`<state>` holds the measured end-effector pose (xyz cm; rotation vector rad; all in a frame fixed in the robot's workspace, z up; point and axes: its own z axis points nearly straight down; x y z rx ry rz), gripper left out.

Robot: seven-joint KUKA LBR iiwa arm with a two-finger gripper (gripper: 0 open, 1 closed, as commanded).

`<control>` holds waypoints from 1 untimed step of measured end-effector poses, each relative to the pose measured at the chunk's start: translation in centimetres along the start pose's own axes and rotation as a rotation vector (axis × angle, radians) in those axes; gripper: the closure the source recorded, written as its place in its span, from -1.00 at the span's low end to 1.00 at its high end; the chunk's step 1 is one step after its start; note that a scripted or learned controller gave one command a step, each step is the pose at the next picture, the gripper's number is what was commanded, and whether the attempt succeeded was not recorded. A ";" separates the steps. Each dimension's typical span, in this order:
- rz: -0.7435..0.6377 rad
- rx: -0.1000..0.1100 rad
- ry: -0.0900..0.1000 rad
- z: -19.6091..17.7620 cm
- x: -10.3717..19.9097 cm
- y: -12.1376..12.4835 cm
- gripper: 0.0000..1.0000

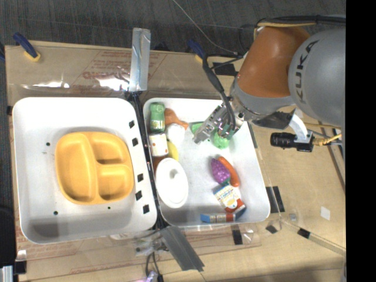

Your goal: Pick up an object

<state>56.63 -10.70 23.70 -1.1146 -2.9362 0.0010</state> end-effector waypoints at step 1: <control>-0.004 -0.001 -0.004 -4.3 -5.3 0.3 1.00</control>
